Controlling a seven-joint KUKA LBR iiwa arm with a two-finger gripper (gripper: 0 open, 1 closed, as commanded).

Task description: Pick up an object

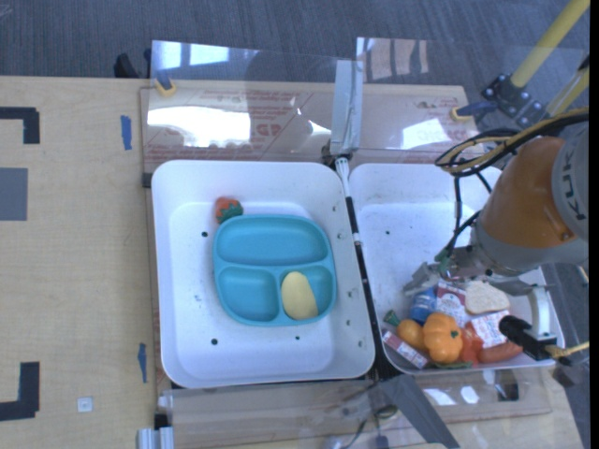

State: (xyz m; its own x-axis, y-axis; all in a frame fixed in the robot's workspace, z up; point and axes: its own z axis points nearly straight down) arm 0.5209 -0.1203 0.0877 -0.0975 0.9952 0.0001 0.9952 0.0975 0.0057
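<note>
Lying heaped in the near corner of the right bin [393,204] are the small objects: an orange pumpkin-like toy [443,337], a red sausage-shaped piece [498,351] with its long axis running left to right, a pale bread-like slice [487,298] and some packets. Above them sits the gripper [440,271]; whether it is open cannot be told. Beside it, the left bin [178,251] holds a blue divided tray [267,241] with a yellow lemon-like toy [299,295] in its lower right compartment, and an orange-and-green toy [227,208] touches the tray's far left corner.

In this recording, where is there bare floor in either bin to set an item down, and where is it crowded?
Right bin: bare floor at the back and left, between the divider and the arm. Its front right corner is packed with a pile of items. Left bin: bare strips around the blue tray, widest in front; an orange toy sits behind it.
</note>
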